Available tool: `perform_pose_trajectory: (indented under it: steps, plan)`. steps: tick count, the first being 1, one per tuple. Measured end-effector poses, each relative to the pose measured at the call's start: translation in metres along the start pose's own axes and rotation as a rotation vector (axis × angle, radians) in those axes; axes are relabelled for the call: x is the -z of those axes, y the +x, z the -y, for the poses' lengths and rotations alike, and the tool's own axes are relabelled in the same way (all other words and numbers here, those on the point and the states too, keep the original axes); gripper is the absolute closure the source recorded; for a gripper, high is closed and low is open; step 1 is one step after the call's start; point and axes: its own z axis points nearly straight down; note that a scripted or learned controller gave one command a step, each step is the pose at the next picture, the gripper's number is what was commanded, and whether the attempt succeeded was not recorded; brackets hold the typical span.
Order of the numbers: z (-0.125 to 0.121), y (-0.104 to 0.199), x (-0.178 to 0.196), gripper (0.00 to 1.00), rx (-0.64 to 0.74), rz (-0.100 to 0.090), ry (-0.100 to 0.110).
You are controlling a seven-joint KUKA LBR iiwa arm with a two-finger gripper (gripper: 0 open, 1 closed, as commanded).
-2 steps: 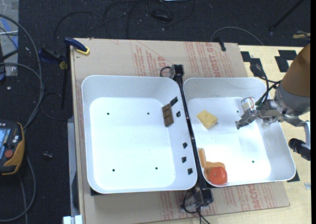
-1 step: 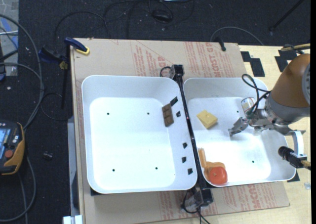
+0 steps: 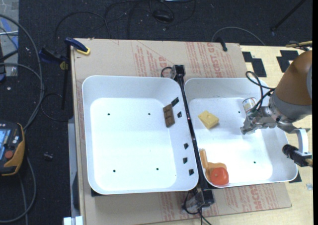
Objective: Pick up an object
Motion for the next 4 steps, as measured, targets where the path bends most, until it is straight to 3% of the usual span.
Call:
perform_pose_trajectory:
  steps: [3, 4]
  plan:
    - [0.008, -0.010, 0.152, 1.00, 0.000, 0.001, -0.003]
    - [0.000, 0.038, 0.156, 1.00, 0.004, -0.001, 0.000]
